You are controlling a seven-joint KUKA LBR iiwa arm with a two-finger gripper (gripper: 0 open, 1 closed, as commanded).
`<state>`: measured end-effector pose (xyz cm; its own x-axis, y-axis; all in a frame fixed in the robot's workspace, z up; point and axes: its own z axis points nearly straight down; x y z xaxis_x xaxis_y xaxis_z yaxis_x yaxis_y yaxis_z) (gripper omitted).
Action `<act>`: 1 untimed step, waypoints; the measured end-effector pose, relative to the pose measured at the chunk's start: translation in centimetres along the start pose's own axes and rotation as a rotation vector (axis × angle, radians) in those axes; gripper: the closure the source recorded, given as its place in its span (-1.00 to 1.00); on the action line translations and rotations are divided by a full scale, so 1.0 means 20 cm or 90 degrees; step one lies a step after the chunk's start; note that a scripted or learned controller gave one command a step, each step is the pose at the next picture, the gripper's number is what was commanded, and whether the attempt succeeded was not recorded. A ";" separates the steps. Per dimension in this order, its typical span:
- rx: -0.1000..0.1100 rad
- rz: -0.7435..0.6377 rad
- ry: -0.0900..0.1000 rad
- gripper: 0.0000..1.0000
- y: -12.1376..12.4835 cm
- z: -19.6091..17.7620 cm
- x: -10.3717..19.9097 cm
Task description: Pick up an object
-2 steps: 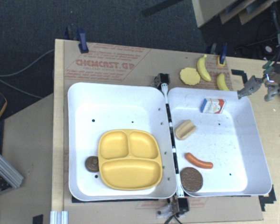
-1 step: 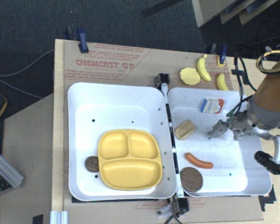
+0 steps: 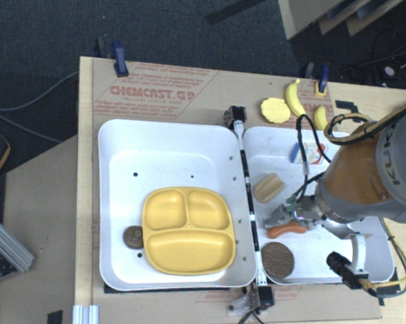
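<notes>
Your left bin point(image 3: 114, 141) carries a yellow divided plate point(image 3: 187, 229). In the right bin point(image 3: 383, 264), the gripper point(image 3: 287, 216) sits low just above the orange carrot-like piece point(image 3: 288, 229), apparently at the reaching step; jaw state can't be told. Next you'd need a clean close and lift.

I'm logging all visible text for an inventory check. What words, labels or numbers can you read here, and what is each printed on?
"CHEMCAST GP": large red print on the brown board under the bins, behind the left bin.
Smaller red lines above and below it: too blurred to read.
Grey letters on the arm at the right edge: cut off, unreadable.
Small card in the right bin: print too small to read.
</notes>
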<state>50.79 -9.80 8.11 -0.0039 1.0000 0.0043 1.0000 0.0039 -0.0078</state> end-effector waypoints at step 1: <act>-0.007 0.003 -0.003 1.00 0.02 -0.07 -0.02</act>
<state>51.12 -10.21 9.46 0.0013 1.0000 -0.0007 1.0000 -0.0013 0.0024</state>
